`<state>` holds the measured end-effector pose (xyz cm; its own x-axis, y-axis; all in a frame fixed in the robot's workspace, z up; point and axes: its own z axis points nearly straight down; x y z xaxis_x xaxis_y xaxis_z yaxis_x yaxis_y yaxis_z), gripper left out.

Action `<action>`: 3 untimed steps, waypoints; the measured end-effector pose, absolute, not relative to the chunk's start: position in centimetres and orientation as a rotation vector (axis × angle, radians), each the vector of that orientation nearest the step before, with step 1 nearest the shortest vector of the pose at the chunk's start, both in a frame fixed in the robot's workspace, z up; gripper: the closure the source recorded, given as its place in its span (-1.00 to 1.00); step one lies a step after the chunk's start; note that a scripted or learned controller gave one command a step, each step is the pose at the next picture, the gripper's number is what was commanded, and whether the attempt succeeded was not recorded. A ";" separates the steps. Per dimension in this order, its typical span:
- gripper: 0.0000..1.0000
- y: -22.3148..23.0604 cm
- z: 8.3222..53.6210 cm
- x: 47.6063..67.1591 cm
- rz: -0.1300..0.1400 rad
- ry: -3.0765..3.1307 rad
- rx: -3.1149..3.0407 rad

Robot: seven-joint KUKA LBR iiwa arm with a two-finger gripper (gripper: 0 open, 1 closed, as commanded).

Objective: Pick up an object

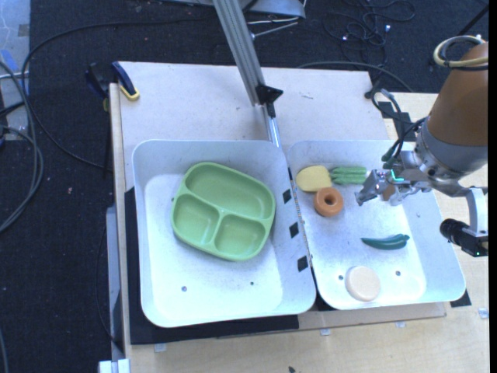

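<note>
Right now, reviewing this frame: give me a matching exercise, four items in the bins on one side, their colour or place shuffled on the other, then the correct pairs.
Column 1:
1. divided plate
2. ring toy
3. pepper-shaped toy
4. round disc

Column 2:
A. cream, near the front edge of the right bin
B. orange, beside the yellow piece
C. light green, in the left bin
D. dark teal, below the gripper

Pairs: 1-C, 2-B, 3-D, 4-A
</note>
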<state>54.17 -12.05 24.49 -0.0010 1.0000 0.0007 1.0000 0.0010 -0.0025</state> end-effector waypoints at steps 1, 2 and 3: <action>-1.00 -12.1 24.5 54.2 0.001 -2.222 -2.219; -1.00 -12.4 20.0 53.6 0.004 -2.217 -2.221; -1.00 -11.5 14.0 53.8 0.005 -2.217 -2.218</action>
